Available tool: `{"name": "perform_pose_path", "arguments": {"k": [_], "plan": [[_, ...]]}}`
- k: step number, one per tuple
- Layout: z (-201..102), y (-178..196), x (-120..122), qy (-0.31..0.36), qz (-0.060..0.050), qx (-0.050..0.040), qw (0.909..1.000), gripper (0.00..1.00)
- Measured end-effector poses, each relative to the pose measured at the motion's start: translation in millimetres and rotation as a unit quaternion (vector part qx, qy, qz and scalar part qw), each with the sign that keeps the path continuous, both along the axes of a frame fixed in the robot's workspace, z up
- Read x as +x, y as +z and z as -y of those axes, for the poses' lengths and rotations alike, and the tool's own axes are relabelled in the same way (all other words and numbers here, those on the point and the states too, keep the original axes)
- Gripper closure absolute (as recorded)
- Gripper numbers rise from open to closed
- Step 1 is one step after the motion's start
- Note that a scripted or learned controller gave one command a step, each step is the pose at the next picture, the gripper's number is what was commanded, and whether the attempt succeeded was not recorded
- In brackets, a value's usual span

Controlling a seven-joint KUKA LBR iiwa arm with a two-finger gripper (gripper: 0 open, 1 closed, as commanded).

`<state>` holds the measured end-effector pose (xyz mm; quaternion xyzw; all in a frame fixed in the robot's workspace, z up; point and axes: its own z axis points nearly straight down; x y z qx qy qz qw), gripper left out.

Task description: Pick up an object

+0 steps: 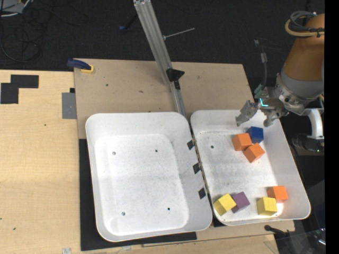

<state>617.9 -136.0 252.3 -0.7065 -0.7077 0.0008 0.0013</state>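
Note:
The right white bin (222, 165) holds several small blocks. A blue block (256, 134) lies at its back, with two orange blocks (242, 141) (254, 152) just in front of it. Near the front lie a yellow block (224, 203), a purple block (240, 200), another yellow block (266, 206) and an orange block (278, 193). My gripper (258, 116) hangs above the bin's back right part, just behind the blue block. Its fingers are spread apart with nothing between them.
The left white bin (139, 173) lies beside the right one. A slanted aluminium bar (158, 46) rises behind the bins. Black clips (196, 167) sit along the seam between the bins. The grey and orange arm (304, 57) fills the upper right.

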Motion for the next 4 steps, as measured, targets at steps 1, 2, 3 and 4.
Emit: {"name": "perform_pose_path", "arguments": {"k": [1, 2, 3, 4], "plan": [[4, -48, 5, -0.001, -0.002, 0.0002, 1.0000, 0.00], [5, -112, 5, -0.001, -0.003, 0.0006, 1.0000, 0.00], [9, -131, 12, -0.003, 0.014, -0.0046, 0.9999, 0.00], [11, -121, 13, -0.005, 0.015, -0.0054, 0.9999, 1.00]]}}
